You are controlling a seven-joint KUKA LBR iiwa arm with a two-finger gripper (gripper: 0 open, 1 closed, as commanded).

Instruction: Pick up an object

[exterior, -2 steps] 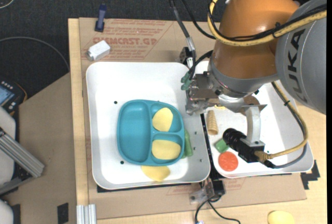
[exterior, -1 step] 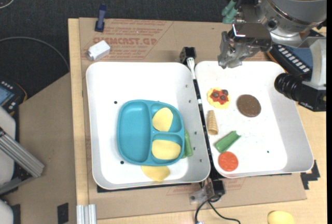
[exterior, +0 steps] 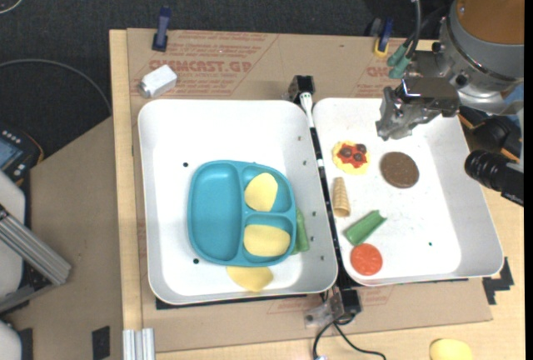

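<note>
The grey arm with its orange band reaches in from the right, and its two-finger gripper (exterior: 391,127) hangs over the upper part of the right-hand shallow white bin (exterior: 475,217); the dark fingers point down toward the bin floor, but whether they are apart or together cannot be told from this slanted view, and nothing is seen between them. Just below and left of the gripper lies a small yellow toy pizza slice with red and dark toppings (exterior: 351,157), flat on the bin floor. Beside it to the right sits a flat, round brown disc like a cookie (exterior: 400,170), near the gripper tips but apart from them. Below the pizza piece a tan, ridged ice-cream cone (exterior: 341,196) lies on its side close to the bin's left wall. Further down is a green, oblong vegetable piece (exterior: 364,227) set at a slant, and just beneath it a round red-orange tomato-like piece (exterior: 366,259). The left-hand white bin (exterior: 162,183) holds a blue divided plastic plate (exterior: 218,212) with two pale yellow rounded pieces (exterior: 261,192) in its right-hand compartments; a third pale yellow piece (exterior: 250,277) lies on the bin floor touching the plate's lower edge. Both bins rest on a brown cardboard-covered table (exterior: 250,58).
</note>
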